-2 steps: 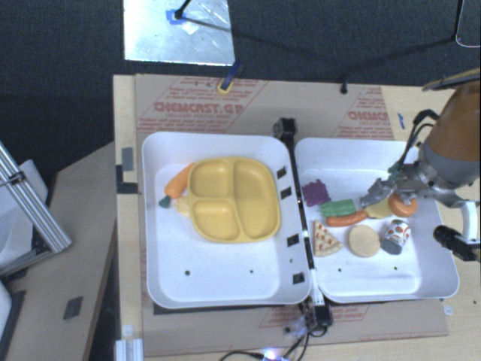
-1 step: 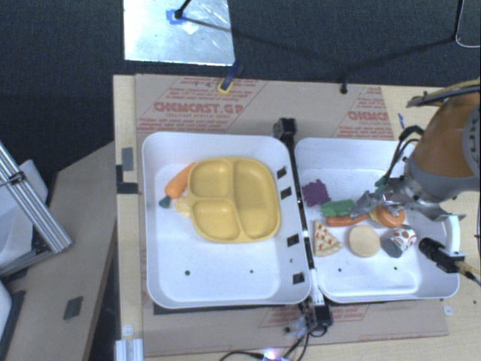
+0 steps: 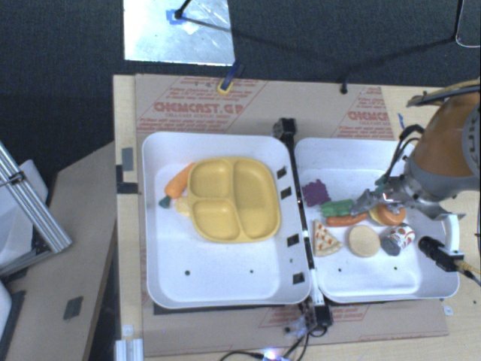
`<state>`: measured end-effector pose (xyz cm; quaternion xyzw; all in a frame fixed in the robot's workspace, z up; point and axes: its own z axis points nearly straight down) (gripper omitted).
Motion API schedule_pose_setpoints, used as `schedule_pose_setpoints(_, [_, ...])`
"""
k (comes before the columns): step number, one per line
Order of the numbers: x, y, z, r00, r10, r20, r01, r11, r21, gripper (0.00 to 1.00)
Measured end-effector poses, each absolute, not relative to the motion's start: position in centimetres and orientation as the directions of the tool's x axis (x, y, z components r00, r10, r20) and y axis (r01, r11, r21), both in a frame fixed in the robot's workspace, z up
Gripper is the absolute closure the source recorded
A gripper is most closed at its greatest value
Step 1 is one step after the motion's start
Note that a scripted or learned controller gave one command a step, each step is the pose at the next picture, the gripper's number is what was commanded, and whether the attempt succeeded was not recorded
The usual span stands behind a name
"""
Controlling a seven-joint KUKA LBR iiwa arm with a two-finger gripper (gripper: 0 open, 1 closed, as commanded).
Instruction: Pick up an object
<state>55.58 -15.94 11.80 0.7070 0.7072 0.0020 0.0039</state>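
Observation:
My gripper (image 3: 378, 198) hangs low over the right bin (image 3: 368, 280), at the end of the grey and orange arm (image 3: 443, 156) that comes in from the right. It sits just above an orange toy (image 3: 388, 216) and beside the right end of a green toy (image 3: 337, 207) and a red-orange stick-shaped toy (image 3: 346, 219). A pizza slice (image 3: 325, 239), a beige disc (image 3: 364, 241), a small red and white can (image 3: 398, 238) and purple grapes (image 3: 316, 192) lie close by. I see nothing held in the gripper.
The left bin (image 3: 154, 232) holds a yellow divided plate (image 3: 229, 199) with a carrot (image 3: 178, 180) at its left edge. A black divider (image 3: 294, 201) runs between the bins. A shiny sheet (image 3: 179, 21) lies behind the bench.

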Motion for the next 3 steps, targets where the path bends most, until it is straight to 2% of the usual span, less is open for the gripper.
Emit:
schedule_pose_setpoints(1, [55.7,-16.1,12.9,0.000,1.000,-0.006,1.000,0.001,0.013,1.00])
schedule_pose_setpoints(2, [55.2,-16.4,19.1,-0.003,1.000,-0.002,1.000,0.003,0.007,1.00])
schedule_pose_setpoints(3, [55.4,-16.4,22.7,-0.004,1.000,-0.002,1.000,0.004,0.005,1.00])
